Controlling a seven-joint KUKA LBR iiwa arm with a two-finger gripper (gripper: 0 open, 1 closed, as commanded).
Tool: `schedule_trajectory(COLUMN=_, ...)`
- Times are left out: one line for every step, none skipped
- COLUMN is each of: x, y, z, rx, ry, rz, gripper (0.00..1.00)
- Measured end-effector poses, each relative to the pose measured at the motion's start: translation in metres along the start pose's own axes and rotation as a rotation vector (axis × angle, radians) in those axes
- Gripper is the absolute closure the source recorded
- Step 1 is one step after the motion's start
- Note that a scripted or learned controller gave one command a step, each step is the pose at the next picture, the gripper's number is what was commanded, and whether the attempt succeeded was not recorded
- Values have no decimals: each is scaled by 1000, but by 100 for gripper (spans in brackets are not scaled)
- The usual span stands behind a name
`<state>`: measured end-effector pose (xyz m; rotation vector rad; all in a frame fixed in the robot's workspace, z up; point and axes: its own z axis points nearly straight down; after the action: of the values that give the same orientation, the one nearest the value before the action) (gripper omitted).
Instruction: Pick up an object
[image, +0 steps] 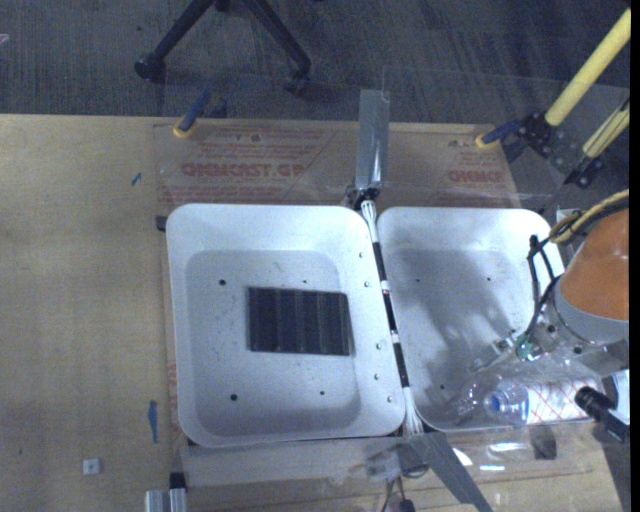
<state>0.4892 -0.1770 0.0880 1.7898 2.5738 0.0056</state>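
Low in the right bin (450, 240) sat the gripper (520, 348), near that bin's front right corner; whether it was open or shut could not be told. A clear plastic bottle (495, 400) with a blue label lay just beside it. A good grab probably needed the bottle's middle. The left bin (200, 240) held a dark ribbed panel (299, 321).

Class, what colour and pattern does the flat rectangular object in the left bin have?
Dark grey to black with lengthwise ridged stripes, seen in the camera view: the flat rectangular object.
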Motion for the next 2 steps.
schedule_trajectory(x=-2, y=2, z=-1, rx=-10, ry=-4, rz=-221, gripper=0)
schedule_trajectory(x=21, y=53, z=0, rx=-4, ry=-1, rz=-164, gripper=0)
